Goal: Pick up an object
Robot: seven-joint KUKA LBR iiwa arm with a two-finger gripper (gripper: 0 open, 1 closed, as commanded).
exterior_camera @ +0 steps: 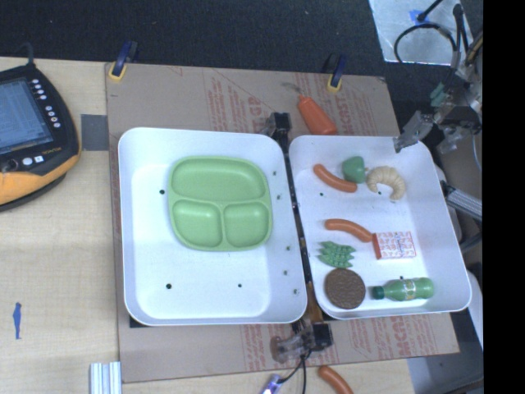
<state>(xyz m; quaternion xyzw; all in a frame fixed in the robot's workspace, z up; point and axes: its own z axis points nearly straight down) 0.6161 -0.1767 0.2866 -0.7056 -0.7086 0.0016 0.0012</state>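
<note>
The right bin [443, 220] contains the candidate objects: two orange sausages [334, 178] [349, 229], a green pepper [354, 168], a croissant [387, 180], a red-and-white card [395, 245], a green leafy piece [335, 254], a brown round cookie [344, 288] and a green bottle [406, 289] lying on its side. The left bin [148, 261] holds a green divided plate [220, 202]. The end effector [414, 130] sits at the right bin's upper right corner, gripping nothing visible; whether it is open or closed cannot be determined. A carrot [316, 115] lies on the surface [57, 261] behind the bins.
</note>
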